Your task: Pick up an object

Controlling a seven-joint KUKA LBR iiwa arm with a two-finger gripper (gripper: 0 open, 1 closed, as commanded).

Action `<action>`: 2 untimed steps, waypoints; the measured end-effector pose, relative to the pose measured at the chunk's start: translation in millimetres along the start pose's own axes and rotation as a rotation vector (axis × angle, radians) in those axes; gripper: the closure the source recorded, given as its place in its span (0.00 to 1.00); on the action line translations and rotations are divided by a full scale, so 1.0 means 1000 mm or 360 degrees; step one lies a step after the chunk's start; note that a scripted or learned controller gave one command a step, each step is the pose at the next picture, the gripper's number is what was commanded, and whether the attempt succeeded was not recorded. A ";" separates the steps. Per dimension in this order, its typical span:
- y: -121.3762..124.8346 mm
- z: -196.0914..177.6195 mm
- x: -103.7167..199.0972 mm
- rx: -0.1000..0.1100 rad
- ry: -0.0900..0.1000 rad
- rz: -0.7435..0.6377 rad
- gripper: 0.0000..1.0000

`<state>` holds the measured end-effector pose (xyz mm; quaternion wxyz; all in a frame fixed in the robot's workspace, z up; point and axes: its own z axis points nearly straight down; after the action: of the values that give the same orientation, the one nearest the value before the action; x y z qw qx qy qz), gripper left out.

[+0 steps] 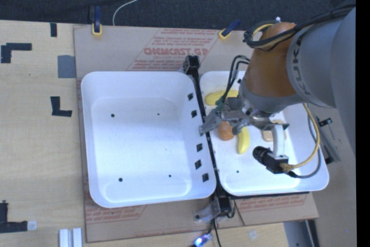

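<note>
- Over the right bin [300, 182], the gripper [228, 120] hangs low among the objects; I cannot tell its state.
- Just beneath and right lie an orange object [225, 132] and a yellow object [243, 141]: likely the descent step.
- Next: close squarely, clear of the divider [202, 124] just left.

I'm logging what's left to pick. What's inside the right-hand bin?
The right bin holds a yellow banana-shaped piece, an orange item and another yellow piece. The arm covers much of it, so more may lie beneath.
</note>
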<state>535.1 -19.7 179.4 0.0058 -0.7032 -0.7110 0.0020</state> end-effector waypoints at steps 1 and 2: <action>0.076 -0.005 -0.020 -0.0022 -0.0010 0.0012 0.00; 0.083 -0.005 0.076 -0.0016 -0.0002 0.0001 0.00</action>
<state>617.2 57.0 183.6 0.0018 -0.7034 -0.7108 -0.0010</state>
